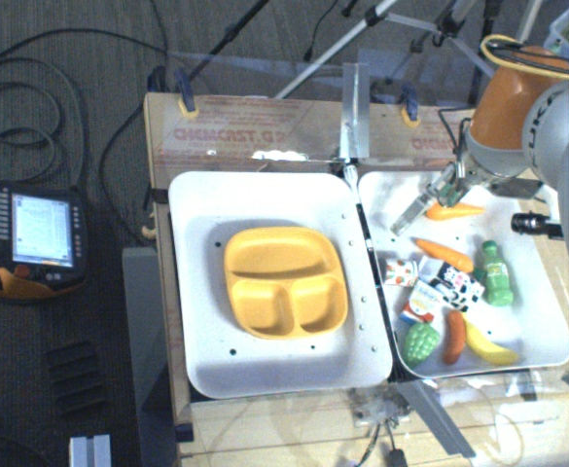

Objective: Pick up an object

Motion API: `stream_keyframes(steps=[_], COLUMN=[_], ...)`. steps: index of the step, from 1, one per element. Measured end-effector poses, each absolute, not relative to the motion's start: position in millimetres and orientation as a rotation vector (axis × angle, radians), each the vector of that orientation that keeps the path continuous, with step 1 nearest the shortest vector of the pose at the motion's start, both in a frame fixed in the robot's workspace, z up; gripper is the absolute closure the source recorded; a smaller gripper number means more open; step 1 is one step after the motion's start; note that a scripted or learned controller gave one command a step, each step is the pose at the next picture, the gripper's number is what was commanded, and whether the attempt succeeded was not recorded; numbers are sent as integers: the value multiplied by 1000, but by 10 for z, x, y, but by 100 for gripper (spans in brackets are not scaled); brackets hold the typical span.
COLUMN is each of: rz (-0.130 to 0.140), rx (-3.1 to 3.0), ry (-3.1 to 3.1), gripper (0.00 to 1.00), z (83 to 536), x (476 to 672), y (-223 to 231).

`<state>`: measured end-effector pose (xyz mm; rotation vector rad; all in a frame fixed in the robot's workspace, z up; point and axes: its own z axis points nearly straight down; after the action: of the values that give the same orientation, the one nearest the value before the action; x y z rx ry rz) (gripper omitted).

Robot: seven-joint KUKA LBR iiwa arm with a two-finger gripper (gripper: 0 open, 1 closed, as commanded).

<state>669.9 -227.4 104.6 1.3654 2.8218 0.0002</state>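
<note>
The gripper point(422, 202) hangs over the far part of the right bin point(547, 343), just left of a carrot point(454, 212); whether it is open or closed cannot be told. Nearer lie a second carrot point(444, 253), a green bottle point(495, 274), a banana point(488, 344) and a green strawberry-shaped toy point(421, 341). The left bin point(192, 358) holds a yellow divided tray point(286, 280).

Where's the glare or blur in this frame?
Camera view: glare whitens the right bin floor and the left bin rim; the yellow tray reads sharp; the pincer and small toys look soft; the clear panel behind the bins reflects light.
</note>
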Motion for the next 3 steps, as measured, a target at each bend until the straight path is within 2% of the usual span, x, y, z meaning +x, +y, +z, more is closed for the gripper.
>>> stream_keyframes(steps=[3], rz=[0], rx=[1365], ry=[2821], gripper=[0], z=[1047], x=[6699], y=[-2277])
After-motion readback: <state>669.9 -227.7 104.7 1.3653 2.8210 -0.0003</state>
